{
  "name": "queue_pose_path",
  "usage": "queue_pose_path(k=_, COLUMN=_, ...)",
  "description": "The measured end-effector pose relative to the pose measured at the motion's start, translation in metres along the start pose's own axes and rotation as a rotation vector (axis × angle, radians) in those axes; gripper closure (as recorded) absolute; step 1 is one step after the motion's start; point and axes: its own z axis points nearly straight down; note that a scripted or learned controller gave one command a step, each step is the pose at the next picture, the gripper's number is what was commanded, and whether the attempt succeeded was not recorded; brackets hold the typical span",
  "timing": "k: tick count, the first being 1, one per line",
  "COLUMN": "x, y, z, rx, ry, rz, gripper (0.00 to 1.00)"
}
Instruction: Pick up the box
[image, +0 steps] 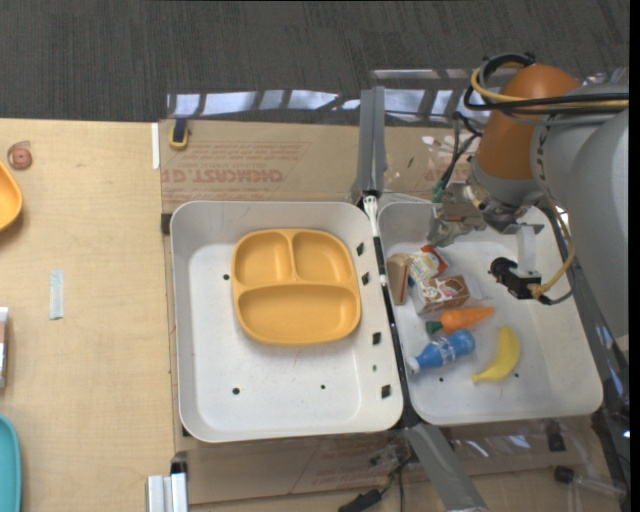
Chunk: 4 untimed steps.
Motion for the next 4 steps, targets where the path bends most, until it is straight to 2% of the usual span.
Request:
queue_pose_path(k=1, x=0.000, y=0.000, z=0.000, rx=0.000, ry=0.000, rz=0.000, gripper=0.00)
queue_pose_path(k=2, x=0.000, y=-0.023, z=0.010, rx=0.002, ry=0.002, rz=-0.029, gripper=0.00)
queue_pose_path(k=3, x=-0.004, y=-0.058, z=0.009, rx=0.003, ry=0.003, rz=0.020, gripper=0.00)
queue_pose_path(k=4, x=-0.003, y=-0.098, z=0.009, rx=0.003, ry=0.003, rz=-0.016, gripper=0.00)
